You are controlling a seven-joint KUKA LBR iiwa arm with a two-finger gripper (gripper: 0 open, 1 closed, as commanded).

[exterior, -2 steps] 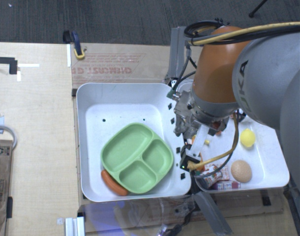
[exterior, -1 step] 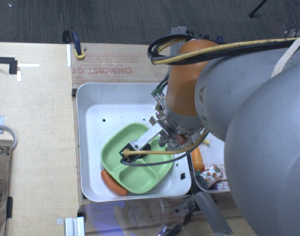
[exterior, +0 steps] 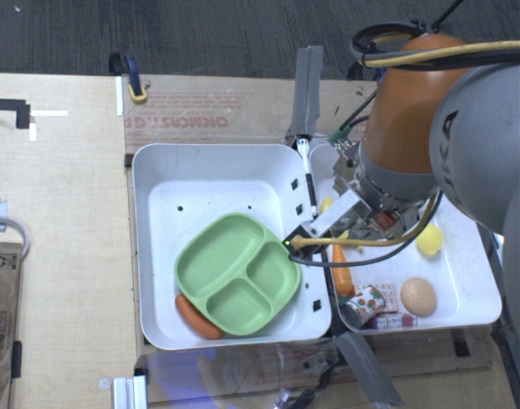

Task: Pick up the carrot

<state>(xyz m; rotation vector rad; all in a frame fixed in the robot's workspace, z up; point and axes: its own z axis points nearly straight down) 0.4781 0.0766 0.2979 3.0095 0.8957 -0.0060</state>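
Not yet picked up, judging by the scene. Carrot (exterior: pixel 341 277) lying in the right bin (exterior: pixel 465 318), hard against its left wall, pointing near-to-far, with a small printed carton (exterior: pixel 368 303) just beside it on the near right. Gripper (exterior: pixel 332 228) low over that same left wall, just beyond the carrot's far end, half buried in cables; open or closed, impossible to tell, and no sign of the carrot lifted off the bin floor. Egg (exterior: pixel 418 296) and lemon (exterior: pixel 429 240) further right, apart from it. Green plate (exterior: pixel 234 271) and sausage (exterior: pixel 196 316) over in the left bin (exterior: pixel 158 186), out of the way. Left to do: get a firm hold and lift
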